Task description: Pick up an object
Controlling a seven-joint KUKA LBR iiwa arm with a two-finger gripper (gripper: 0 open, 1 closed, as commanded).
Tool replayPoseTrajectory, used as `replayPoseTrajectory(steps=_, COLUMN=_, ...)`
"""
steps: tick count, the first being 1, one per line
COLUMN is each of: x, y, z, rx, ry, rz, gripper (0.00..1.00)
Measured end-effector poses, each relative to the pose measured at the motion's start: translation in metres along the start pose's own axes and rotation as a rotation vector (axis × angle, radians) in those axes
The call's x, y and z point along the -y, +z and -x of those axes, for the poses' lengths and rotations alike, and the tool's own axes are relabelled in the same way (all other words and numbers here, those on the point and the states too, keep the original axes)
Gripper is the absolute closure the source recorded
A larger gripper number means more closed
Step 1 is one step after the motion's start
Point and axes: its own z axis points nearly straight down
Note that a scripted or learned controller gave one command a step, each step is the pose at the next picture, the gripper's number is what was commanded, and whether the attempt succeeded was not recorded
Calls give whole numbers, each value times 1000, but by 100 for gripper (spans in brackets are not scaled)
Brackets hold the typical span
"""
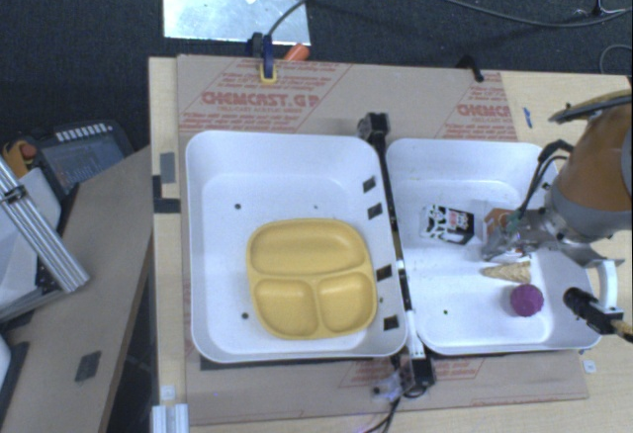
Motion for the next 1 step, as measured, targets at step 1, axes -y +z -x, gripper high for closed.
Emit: replayPoseTrajectory(steps=1, x=6, y=-52, z=-6, rx=0, ry=-3, rz=1, gripper=100)
